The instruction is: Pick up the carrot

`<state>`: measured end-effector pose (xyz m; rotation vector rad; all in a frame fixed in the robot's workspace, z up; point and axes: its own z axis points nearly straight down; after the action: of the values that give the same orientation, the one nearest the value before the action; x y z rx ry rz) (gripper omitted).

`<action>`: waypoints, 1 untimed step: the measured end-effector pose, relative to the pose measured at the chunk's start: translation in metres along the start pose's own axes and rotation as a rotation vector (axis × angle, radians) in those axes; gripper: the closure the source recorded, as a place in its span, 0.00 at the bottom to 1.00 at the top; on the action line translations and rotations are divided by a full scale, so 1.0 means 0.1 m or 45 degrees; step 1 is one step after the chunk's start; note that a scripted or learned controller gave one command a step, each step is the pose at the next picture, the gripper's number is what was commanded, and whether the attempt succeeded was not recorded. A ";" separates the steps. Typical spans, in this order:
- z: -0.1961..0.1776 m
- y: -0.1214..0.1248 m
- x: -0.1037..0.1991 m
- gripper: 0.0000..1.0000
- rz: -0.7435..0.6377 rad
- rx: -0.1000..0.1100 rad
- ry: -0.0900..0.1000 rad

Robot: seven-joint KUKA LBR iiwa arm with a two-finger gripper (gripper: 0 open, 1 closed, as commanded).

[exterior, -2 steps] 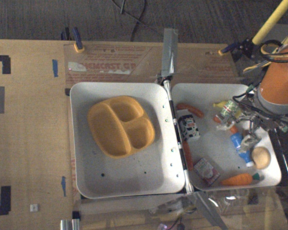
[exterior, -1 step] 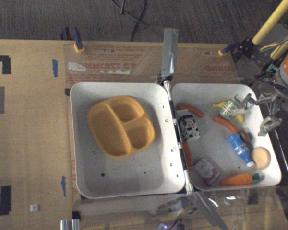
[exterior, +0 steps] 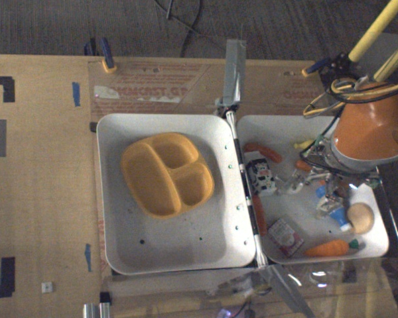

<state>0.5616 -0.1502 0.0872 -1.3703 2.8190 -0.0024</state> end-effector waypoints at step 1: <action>-0.73 0.20 0.03 0.00 0.193 -0.004 0.001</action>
<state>0.5440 -0.1404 0.1599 -1.1532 2.9168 0.0027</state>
